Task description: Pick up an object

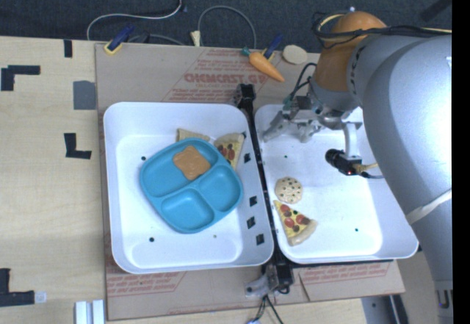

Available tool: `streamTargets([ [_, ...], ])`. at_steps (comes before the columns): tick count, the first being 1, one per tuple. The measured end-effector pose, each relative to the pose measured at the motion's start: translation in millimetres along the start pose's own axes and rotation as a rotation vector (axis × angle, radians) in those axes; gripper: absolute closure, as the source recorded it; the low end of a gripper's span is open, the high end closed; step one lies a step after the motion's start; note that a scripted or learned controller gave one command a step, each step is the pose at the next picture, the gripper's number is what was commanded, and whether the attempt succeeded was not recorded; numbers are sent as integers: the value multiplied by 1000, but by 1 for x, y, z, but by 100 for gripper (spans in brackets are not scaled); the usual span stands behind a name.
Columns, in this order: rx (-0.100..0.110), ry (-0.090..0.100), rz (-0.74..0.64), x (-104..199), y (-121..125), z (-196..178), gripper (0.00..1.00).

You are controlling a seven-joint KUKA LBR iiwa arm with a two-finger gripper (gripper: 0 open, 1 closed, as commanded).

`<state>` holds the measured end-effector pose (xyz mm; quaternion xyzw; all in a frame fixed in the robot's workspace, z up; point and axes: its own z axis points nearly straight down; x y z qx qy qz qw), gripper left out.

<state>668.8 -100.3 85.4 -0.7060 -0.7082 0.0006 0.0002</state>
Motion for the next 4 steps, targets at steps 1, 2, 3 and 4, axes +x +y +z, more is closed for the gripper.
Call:
streamTargets([
  [1,-4,-2,2,2,-15,-1,0],
  [2,-3,0,1,-6,0,0,0],
  [3,-5,-3,0,-6,1,-11,100],
  [4,-3,-4,-1,-6,0,-10,0],
])
